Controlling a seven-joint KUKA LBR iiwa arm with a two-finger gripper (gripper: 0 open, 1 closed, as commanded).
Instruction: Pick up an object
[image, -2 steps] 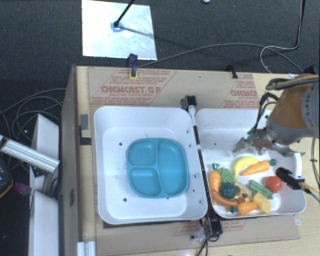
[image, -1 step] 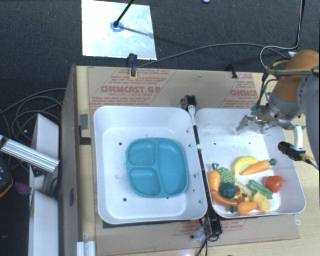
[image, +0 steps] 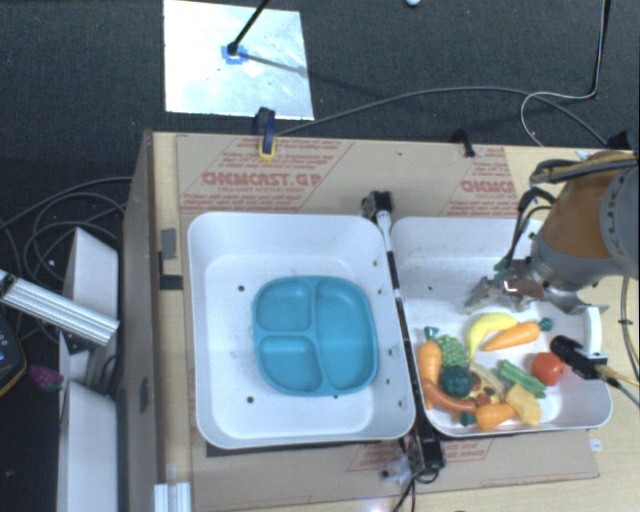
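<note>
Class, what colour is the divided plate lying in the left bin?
Light blue; the divided plate shows plainly in the camera view, against the white left bin.

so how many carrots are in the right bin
3, though the pile may hide more. One carrot lies by the banana, one stands at the pile's left edge, and one curves along the front.

The arm (image: 590, 230) reaches in from the right, claw (image: 497, 288) pointing down-left.
</note>
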